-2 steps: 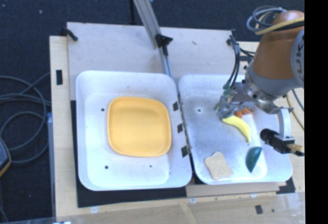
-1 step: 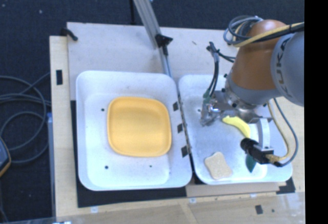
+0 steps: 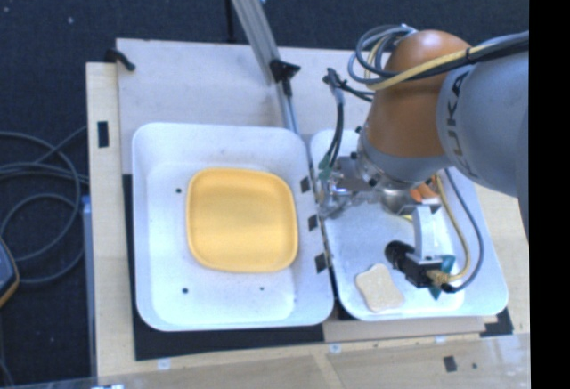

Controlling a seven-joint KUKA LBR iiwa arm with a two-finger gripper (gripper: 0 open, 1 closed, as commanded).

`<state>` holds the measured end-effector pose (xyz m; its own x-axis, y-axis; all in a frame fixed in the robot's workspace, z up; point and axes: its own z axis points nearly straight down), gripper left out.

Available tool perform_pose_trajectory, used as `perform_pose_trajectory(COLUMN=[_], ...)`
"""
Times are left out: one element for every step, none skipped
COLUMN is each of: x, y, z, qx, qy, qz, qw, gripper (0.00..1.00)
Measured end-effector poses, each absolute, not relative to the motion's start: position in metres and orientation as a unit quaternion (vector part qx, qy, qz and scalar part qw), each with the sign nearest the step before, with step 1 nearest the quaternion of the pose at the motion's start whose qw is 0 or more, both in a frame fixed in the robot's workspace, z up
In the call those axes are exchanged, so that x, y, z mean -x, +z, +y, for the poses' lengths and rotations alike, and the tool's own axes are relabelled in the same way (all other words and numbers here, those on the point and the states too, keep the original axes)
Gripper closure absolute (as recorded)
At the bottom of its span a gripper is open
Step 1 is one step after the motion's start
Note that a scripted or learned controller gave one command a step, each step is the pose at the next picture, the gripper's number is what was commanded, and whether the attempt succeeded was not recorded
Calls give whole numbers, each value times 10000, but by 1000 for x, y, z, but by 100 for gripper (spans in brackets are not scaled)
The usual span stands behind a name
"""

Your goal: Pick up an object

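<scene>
The arm (image 3: 488, 116), grey with an orange band, rises closest to the lens and hangs over the right bin (image 3: 484, 286), hiding much of its floor. Its jaws point down near that bin's left wall; the wrist covers them, so I cannot tell how far open they are or whether they hold anything. Nearer the front, apart from them, a pale slice of bread (image 3: 380, 287) lies flat by the bin's front rim. Further left, a yellow plate (image 3: 241, 220) sits in the middle of the left bin (image 3: 160, 166). Both bins rest on the pale surface (image 3: 196, 80).
</scene>
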<state>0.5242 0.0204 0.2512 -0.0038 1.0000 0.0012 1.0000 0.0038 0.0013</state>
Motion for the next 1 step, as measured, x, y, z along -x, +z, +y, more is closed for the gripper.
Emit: perform_pose_trajectory(x=[-516], y=[256], z=[67], qx=[-7058], qy=[7], qz=[7084], qw=[-1], gripper=[100])
